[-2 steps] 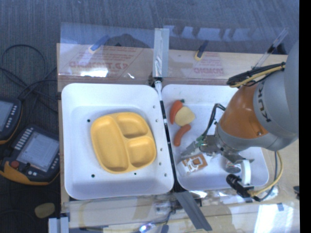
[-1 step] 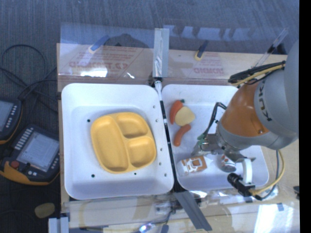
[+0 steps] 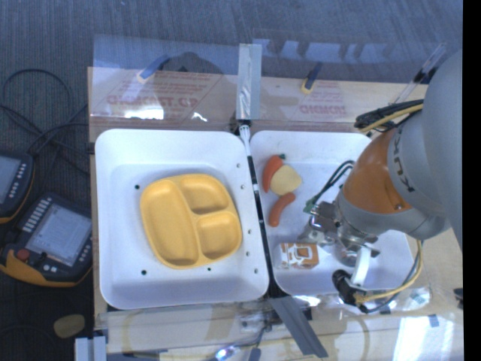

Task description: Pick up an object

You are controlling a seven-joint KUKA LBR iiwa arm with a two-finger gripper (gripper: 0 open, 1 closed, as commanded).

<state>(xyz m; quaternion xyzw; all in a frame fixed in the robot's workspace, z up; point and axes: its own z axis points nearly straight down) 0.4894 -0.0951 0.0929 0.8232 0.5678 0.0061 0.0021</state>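
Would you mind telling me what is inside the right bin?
The right bin holds a carrot, potato, sausage and small packet; the arm covers its right part.

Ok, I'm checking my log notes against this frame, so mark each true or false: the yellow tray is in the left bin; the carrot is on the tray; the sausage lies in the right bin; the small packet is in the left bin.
1. The yellow tray sits in the left bin. True.
2. The carrot lies on the tray. False: it is in the right bin.
3. The sausage lies in the right bin. True.
4. The small packet is in the left bin. False: it is in the right bin, near the arm's wrist.
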